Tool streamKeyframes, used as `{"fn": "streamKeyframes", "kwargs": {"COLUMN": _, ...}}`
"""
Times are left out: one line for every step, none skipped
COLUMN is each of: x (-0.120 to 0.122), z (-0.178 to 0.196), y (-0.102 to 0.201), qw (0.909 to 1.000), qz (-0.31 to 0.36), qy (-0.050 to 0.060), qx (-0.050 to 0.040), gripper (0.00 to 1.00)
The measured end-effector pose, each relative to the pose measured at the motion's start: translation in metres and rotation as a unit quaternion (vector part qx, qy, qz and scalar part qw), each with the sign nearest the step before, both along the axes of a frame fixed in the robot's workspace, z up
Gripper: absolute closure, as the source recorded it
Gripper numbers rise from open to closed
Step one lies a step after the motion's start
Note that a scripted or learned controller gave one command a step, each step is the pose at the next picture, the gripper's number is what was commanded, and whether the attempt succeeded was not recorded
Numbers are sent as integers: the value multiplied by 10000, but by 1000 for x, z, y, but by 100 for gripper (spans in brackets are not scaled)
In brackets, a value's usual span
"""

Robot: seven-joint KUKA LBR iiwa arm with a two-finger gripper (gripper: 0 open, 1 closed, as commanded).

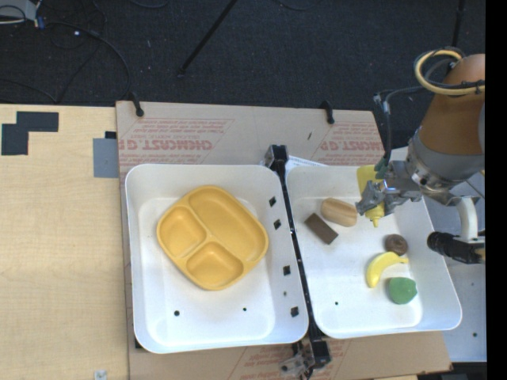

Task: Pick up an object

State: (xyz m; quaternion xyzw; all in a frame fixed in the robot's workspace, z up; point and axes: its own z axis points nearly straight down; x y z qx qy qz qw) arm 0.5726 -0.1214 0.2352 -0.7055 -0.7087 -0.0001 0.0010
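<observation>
the claw [374,203] hangs low over the upper part of the right white bin [428,319], right of centre in the frame, likely lining up a grab; whether it is released or clenched i cannot tell. just left of it lies the tan oval bread-like piece [339,211], long axis running left to right, tipped slightly down to the right. a yellow block [366,179] sits partly behind the claw. the left white bin [150,323] holds a yellow sectioned plastic plate [211,237].
</observation>
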Motion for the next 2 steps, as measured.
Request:
{"fn": "streamKeyframes", "kwargs": {"x": 5, "z": -10, "y": 60, "qw": 10000, "qz": 6, "qy": 15, "qx": 7, "gripper": 100}}
{"fn": "streamKeyframes", "kwargs": {"x": 16, "z": -4, "y": 118, "qw": 10000, "qz": 0, "qy": 6, "qx": -2, "gripper": 100}}
